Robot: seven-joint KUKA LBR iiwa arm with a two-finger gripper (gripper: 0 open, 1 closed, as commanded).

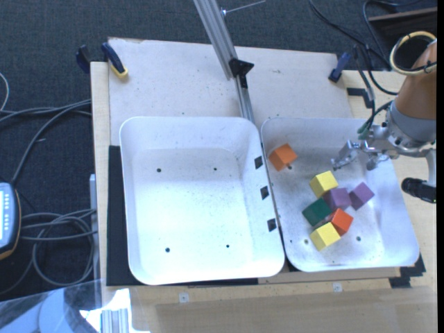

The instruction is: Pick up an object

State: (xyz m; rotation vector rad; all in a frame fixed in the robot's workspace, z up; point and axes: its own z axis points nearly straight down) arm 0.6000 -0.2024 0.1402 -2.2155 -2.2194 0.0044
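I'm seeing the end effector [361,153] hovering over the right bin [388,252], fingers looking spread apart, gripping nothing. Blocks are clustering below it, with an orange cube [282,157] sitting apart.

The pale wooden bench [180,82] carries two shallow white bins side by side, and the left bin [198,198] serves as the landmark; the right bin [388,245] sits just beside it, their inner rims touching or nearly so; a black mat [113,214] shows under the left bin's outer edge. Beyond the left bin's far left corner a blue-and-yellow clamp [113,59] grips the bench edge; a slanted metal rail [220,37] comes down to the bench just past the left bin's far right corner; further right along the far edge sits a blue clamp [340,66].
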